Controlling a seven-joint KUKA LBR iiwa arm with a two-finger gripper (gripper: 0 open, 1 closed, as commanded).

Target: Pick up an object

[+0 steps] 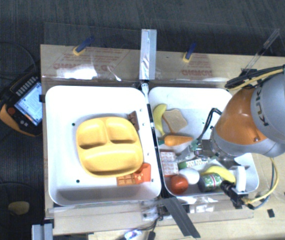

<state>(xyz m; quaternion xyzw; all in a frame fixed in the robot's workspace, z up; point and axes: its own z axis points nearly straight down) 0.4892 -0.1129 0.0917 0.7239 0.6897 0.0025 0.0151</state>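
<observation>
— Two white bins sit side by side on the worktop (pixel 262 64); why is nearly everything crowded into the right bin (pixel 192 91)?

— My guess is that the right bin serves as the supply and the left bin (pixel 62 134) as the drop place; the left one holds a yellow tray (pixel 109 145), with a small brown block (pixel 132 119) at its upper corner and an orange block (pixel 143 174) beside a brown waffle-like piece (pixel 125 180) at its lower edge.

— And the pile on the right?

— A banana (pixel 158 116) lies along the divider, a slice of bread (pixel 175 120) just beside it, a carrot (pixel 178 140) below that; nearer the front are a red tomato (pixel 179 184), a white egg-shaped thing (pixel 190 175), a second banana (pixel 219 173) and a green can (pixel 211 182), all touching or nearly so.

— Where is the arm (pixel 250 126)?

— Low over the front of the right bin, its orange band above the clutter; the jaws (pixel 198 155) seem to point at the gap between the carrot and the egg.

— Are they gripping anything?

— I cannot tell; the wrist and cables hide them; nothing shows plainly lifted, so I judge the pick not yet done.

— Risk?

— Packed things may shift or get nudged aside.
</observation>
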